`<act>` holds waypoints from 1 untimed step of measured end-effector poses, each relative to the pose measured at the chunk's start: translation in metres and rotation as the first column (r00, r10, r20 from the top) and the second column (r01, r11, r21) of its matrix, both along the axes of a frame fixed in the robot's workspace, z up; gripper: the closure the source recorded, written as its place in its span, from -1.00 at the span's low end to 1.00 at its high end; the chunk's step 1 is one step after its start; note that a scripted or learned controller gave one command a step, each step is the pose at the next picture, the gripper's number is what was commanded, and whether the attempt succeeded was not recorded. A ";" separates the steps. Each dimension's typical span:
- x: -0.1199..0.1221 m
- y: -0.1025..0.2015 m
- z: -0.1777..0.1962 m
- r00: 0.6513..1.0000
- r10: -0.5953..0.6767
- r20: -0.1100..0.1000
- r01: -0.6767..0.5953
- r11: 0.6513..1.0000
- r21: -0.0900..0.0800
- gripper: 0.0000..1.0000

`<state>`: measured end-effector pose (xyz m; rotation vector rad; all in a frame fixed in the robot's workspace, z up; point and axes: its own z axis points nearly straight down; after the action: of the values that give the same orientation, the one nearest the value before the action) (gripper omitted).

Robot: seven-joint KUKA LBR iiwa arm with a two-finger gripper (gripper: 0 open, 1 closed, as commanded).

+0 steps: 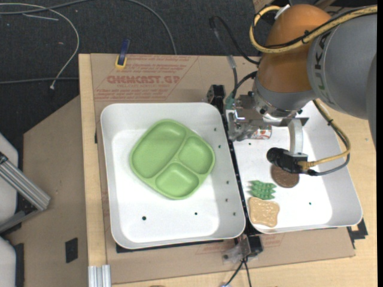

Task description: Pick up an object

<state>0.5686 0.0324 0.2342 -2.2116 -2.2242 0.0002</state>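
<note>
- The arm (335,52), grey with an orange band, enters from the right and reaches over the far left part of the right bin (326,187).
- The gripper (244,124) sits low over the right bin's far left corner, close to the wall shared with the left bin (128,220). Whether it is open or closed cannot be told, and nothing is seen held in it.
- The left bin contains one green divided plate (172,158) with three compartments. It lies flat near the bin centre, turned at an angle to the bin walls.
- The right bin contains three small objects in its near left area:
- A brown disc (288,179) lies flat, its far edge partly covered by robot hardware.
- A green leafy piece (262,189) lies just left of the brown disc, near the dividing wall.
- A tan pineapple-shaped piece (264,212) lies just nearer than the green leafy piece, beside the bin's near rim.
- All three small objects are apart from the gripper, on its near side.
- Both bins rest on a cardboard sheet (143,76) with red print, which covers the worktop.
- A small blue item (123,52) lies at the sheet's far edge.
</note>
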 end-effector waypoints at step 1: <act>-0.021 0.046 0.008 1.000 0.001 0.000 -0.001 1.000 0.000 1.00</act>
<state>0.5480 0.0782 0.2418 -2.2109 -2.2251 0.0003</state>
